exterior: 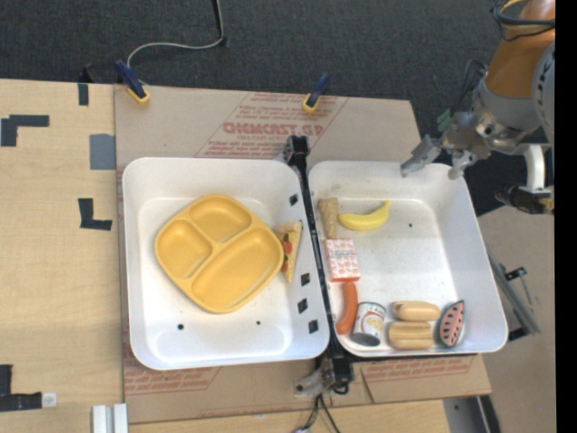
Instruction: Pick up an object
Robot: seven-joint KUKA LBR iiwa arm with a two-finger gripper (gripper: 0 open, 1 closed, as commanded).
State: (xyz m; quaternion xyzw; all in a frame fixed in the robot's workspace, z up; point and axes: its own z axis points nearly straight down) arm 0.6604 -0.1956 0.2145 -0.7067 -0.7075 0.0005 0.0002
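Observation:
My gripper (435,162) hangs over the far right corner of the right bin (469,233), open, with nothing between its fingers. Below it and to the left a yellow banana (365,216) lies near the bin's far wall, next to a tan stick-shaped piece (330,216). A red and white packet (342,262) and a red sausage (348,306) lie along the bin's left side. At the near edge sit a small can (368,321), two hot dog buns (412,323) and a watermelon slice (451,324).
The left bin (144,314) holds a yellow divided plate (218,253), with a pizza slice (290,251) by its right wall. A black divider clamp (306,224) runs between the bins. Two blue-yellow clips (132,80) pin the cardboard at the back.

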